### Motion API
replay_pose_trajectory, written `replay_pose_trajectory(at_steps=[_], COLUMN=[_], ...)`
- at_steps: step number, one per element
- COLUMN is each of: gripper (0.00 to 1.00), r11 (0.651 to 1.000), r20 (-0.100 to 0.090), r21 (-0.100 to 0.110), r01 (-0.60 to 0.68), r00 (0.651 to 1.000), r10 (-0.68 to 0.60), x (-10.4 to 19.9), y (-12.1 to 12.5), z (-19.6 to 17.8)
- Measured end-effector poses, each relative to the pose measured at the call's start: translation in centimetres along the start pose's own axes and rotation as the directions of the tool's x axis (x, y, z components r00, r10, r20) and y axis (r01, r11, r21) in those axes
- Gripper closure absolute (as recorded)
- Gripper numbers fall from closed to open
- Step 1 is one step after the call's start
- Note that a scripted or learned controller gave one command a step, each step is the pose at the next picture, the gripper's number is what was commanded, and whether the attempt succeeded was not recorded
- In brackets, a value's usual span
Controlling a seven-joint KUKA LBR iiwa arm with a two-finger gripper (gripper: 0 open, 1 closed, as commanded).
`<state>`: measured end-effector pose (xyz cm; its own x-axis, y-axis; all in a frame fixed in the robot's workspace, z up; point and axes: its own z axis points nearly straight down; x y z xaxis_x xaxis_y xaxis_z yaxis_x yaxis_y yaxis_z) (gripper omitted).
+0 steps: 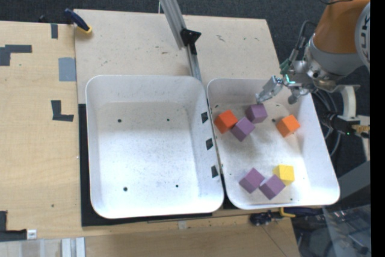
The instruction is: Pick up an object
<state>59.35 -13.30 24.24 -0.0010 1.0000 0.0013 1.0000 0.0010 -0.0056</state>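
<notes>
Your gripper (pixel 280 91) hangs over the right bin (pixel 325 156).
Its fingers look spread with nothing between them, just above the purple block (pixel 257 112); an orange block (pixel 288 124) sits right of that.

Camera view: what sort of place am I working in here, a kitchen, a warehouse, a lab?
Most likely a robotics lab bench: two shallow white bins side by side on a plywood board, small coloured foam cubes in the right bin, and a metal camera pole overhead.
</notes>
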Motion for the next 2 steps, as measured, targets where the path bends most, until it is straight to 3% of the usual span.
replay_pose_trajectory(at_steps=[1, 2], gripper=[0.00, 0.00], r11=[1.000, 1.000], r20=[0.001, 0.002], r21=[-0.005, 0.000], r01=[0.002, 0.000], r00=[1.000, 1.000], r10=[-0.002, 0.000], x=[0.0, 0.8], y=[0.1, 0.3], z=[-0.3, 4.5])
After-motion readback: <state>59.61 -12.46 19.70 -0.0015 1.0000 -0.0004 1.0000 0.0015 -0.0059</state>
